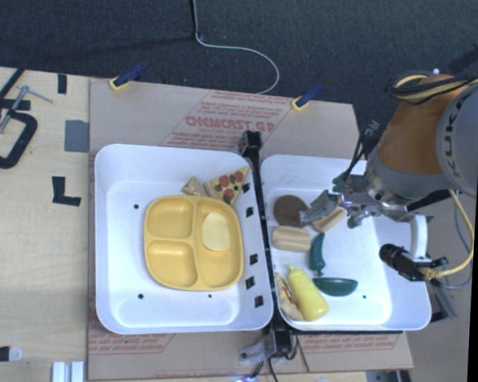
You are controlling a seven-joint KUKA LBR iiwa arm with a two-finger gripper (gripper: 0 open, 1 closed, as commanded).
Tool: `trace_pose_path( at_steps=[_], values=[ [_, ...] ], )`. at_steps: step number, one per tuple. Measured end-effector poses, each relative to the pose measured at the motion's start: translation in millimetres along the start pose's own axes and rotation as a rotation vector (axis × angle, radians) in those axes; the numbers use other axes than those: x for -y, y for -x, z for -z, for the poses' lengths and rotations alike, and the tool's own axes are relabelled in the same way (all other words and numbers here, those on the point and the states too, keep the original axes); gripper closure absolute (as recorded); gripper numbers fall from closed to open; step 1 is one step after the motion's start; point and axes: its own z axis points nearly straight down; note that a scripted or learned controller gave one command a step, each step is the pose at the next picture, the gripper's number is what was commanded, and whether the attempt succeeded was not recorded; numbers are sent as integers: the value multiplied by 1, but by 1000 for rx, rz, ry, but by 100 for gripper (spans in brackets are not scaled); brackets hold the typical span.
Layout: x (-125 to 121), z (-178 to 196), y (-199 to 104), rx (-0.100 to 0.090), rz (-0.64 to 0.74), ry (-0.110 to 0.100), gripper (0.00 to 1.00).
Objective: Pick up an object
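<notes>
Camera view looks down on the right bin (393,317), at centre-right of the frame, where the jaws (328,213) hang low and seem clenched on a tan toy piece (331,219), apparently mid-pick beside a brown disc (288,208).

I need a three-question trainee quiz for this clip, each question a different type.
1. True or false: the yellow divided plate lies in the left bin.
2. Which bin is the pincer over: A) left, B) right?
3. Fill in: the yellow bottle lies near the ___ edge of the right bin, as the picture shows it.

Key: 1 true; 2 B; 3 bottom.
</notes>
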Motion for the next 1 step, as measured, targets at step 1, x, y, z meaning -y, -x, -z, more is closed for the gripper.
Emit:
trace_pose_path(
  at_steps=[1],
  values=[
    [25,-16,-136,-5,14,-3,0]
  ],
)
